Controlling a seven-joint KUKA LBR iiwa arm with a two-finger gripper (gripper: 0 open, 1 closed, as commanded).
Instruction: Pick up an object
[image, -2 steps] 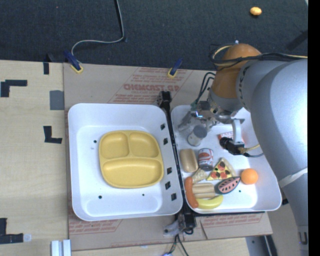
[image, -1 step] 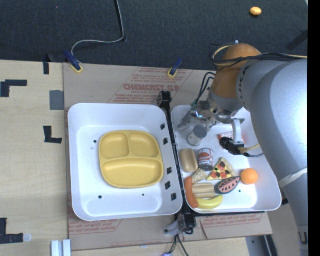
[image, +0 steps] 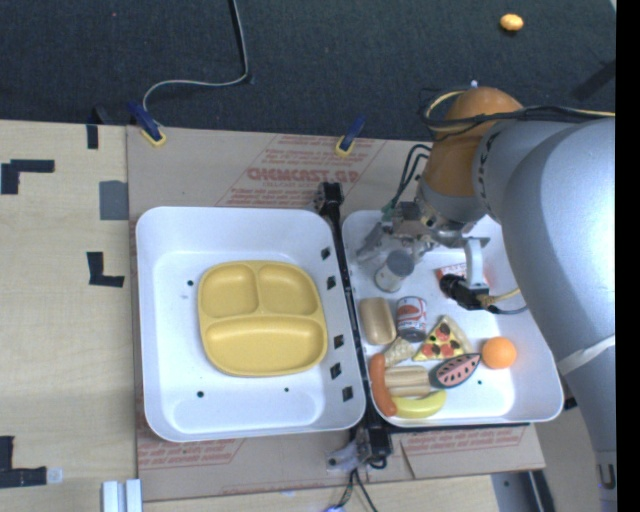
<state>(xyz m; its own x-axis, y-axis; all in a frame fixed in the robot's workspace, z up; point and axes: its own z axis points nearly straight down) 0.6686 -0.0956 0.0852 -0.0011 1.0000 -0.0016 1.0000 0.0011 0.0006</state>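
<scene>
Right of centre, the gripper (image: 398, 250) hangs low over the upper part of the right-hand white bin (image: 520, 400) — whether it has closed on anything cannot be told. Nothing appears lifted, so the pick looks undone; the toy food — soup can (image: 411, 319), pizza slice (image: 441, 340), orange (image: 498, 352), banana (image: 420, 405) — lies clustered just below it.

Overhead camera, slanted down (fixed), both bins (image: 150, 300)

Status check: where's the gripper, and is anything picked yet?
Gripper low over right bin, nothing seen held. Toy food clustered below it: can, pizza slice, orange. Yellow plate in left bin.
</scene>
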